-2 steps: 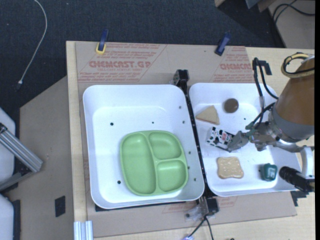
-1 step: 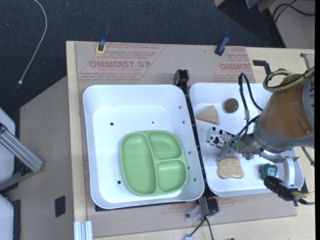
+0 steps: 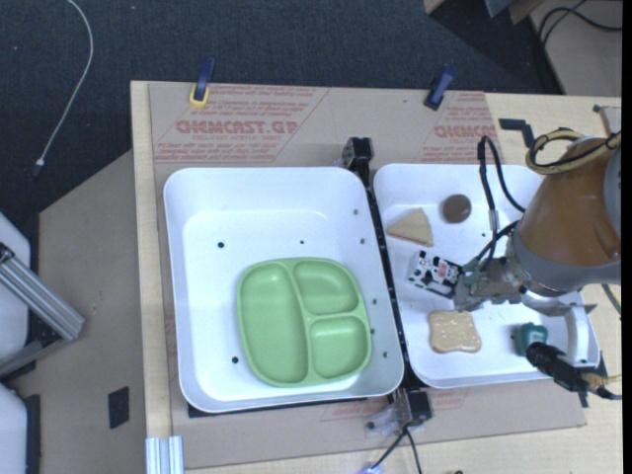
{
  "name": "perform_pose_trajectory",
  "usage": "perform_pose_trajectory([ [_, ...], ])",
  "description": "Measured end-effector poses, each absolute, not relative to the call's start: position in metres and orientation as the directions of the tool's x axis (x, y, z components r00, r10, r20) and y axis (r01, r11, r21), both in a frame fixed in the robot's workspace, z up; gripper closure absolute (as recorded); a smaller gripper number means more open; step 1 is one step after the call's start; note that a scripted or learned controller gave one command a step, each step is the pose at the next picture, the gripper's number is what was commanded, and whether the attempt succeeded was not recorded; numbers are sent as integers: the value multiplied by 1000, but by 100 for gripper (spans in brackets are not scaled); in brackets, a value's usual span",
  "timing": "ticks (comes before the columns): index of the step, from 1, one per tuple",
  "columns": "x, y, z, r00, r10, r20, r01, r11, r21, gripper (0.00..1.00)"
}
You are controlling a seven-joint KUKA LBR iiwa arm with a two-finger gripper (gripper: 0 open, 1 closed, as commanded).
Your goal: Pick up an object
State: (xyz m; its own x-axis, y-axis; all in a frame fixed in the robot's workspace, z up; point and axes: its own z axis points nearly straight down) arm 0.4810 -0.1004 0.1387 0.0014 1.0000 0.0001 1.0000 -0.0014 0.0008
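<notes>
In the right bin (image 3: 434,368) lie a tan wedge (image 3: 412,228), a small brown round piece (image 3: 455,207), a beige toast-shaped slice (image 3: 454,333) and a small teal object (image 3: 528,339). My gripper (image 3: 435,271) reaches in from the right and hangs low over the bin's left middle. It sits between the wedge behind it and the toast slice in front of it, apart from both. Nothing shows in its grasp. The arm's orange band (image 3: 573,215) covers the bin's right side.
The left bin (image 3: 197,205) holds a green divided plate (image 3: 301,319) in its front half. A black divider (image 3: 380,255) runs between the two bins. Blue clamps (image 3: 438,87) sit at the bench's back edge, and cables (image 3: 489,181) trail by the arm.
</notes>
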Motion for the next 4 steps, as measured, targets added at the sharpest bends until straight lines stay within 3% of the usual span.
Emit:
perform_pose_trajectory([
  [1, 489, -102, 200, -1, 1000, -2, 1000, 1, 8, 100],
  [2, 490, -102, 226, -1, 1000, -2, 1000, 1, 5, 100],
  [4, 501, 3, 213, -6, 1000, 1, 1000, 6, 0, 100],
])
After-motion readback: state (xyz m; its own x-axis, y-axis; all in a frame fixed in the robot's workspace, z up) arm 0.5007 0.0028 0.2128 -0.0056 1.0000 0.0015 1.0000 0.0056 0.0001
